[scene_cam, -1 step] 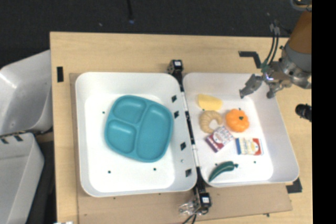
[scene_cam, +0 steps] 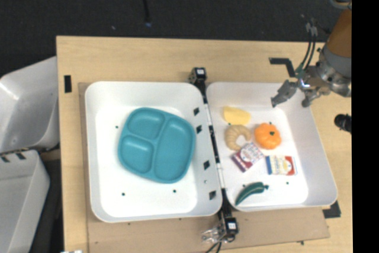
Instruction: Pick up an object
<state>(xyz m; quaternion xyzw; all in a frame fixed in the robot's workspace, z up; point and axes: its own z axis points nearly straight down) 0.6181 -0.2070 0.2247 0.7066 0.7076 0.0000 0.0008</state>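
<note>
Gripper (scene_cam: pixel 294 93) spread open, empty; below it I list an orange toy pumpkin (scene_cam: pixel 267 135), probably light, rigid, smooth: grip across its middle.

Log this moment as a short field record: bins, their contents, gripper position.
left bin: round teal divided plastic plate
right bin: yellow block, tan pastry-like piece, orange pumpkin-shaped toy, two small printed packets, dark green pepper-shaped toy
gripper: above the right bin's far right corner, apart from every item
held: nothing seen between the fingers
</note>
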